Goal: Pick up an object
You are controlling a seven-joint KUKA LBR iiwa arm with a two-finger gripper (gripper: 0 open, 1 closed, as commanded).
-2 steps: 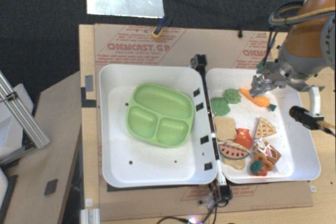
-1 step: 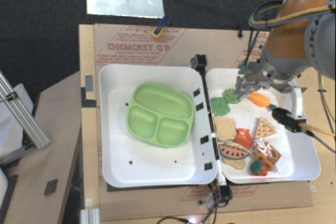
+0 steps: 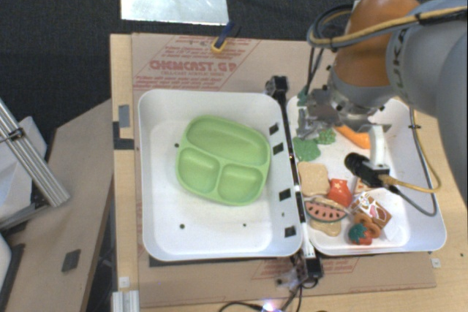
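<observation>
My gripper (image 3: 313, 126) is low in the far left part of the right bin (image 3: 428, 226). It hangs just above a green leafy toy (image 3: 307, 150), and an orange carrot (image 3: 356, 136) lies just to its right. Nearer the front lie a bread slice (image 3: 313, 175), a red piece (image 3: 338, 191), a watermelon slice (image 3: 325, 212), a brown frosted cookie (image 3: 374, 212) and a small green and orange piece (image 3: 357, 234). I see nothing held in the gripper.
The left bin (image 3: 157, 157) holds a green divided plate (image 3: 222, 159). A black-clipped divider (image 3: 287, 157) runs between the bins. The arm's orange band (image 3: 376, 33) looms over the right bin's far side.
</observation>
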